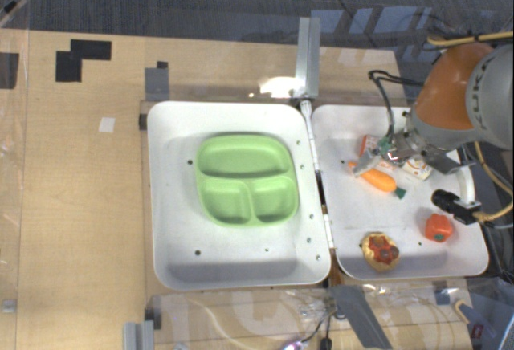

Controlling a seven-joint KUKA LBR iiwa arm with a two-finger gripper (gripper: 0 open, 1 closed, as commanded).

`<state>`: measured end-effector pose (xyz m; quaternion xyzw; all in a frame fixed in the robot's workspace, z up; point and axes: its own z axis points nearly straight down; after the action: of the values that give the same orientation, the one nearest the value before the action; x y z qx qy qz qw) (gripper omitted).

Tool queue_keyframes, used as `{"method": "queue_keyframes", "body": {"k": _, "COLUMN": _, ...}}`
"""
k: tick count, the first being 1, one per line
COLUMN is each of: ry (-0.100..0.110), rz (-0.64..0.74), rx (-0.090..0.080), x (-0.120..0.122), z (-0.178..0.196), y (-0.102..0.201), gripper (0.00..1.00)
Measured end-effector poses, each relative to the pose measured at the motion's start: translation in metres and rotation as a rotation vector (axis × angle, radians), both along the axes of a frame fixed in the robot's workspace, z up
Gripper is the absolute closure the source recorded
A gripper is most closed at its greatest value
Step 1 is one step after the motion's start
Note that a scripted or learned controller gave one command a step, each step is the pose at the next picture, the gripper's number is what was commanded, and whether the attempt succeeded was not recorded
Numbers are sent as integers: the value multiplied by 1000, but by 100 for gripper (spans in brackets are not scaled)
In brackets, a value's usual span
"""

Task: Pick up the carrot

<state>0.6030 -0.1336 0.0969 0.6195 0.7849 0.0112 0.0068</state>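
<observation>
The carrot point(378, 179) is orange with a small green end and lies slantwise in the right bin point(345, 244), near its middle. My gripper point(385, 156) hangs just above and behind the carrot's upper side, at the end of the grey arm with the orange band point(446, 95). The carrot rests on the bin floor, and its body shows in full just below the gripper.
A red pepper-like piece point(438, 227) lies at the right bin's right side. A yellow and red lumpy item point(380, 250) sits near its front edge. The left bin point(173, 244) holds a green three-compartment tray point(245, 179).
</observation>
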Motion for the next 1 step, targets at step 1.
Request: {"method": "queue_keyframes", "body": {"k": 1, "ry": -15, "rz": -1, "rx": -14, "x": 3, "z": 14, "y": -5, "gripper": 100}}
